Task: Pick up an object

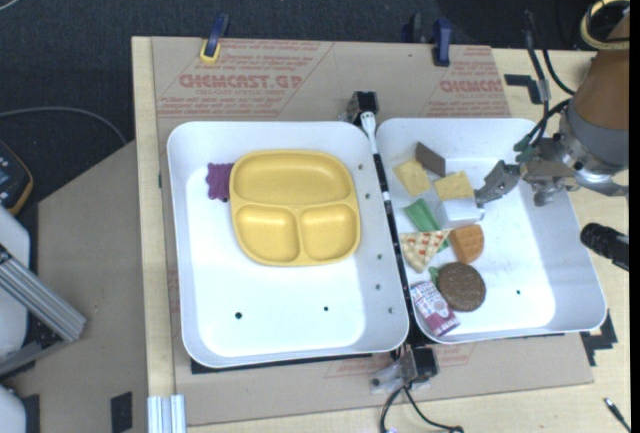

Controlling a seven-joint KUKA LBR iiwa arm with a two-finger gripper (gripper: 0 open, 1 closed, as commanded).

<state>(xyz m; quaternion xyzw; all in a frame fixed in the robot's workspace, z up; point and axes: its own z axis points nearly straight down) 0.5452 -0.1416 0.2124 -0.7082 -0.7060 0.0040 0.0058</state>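
The right bin [560, 251] holds several toy foods: a brown block [431, 158], two yellow pieces [411, 176] [454, 186], a green piece [422, 215], a white block [462, 212], an orange piece [467, 243], a pizza slice [423, 248], a round brown patty [462, 286] and a red and white packet [433, 308]. My gripper [520, 188] hangs over the right bin's upper right part, just right of the white block. It is open with nothing between its fingers, and its left finger [496, 183] points toward the yellow piece and the white block.
The left bin [200, 301] carries a yellow divided plate [295, 204] with a purple piece [218, 180] at its left side. Clamps [211, 42] [441, 39] stand on the board's far edge. The right bin's right half is bare white floor.
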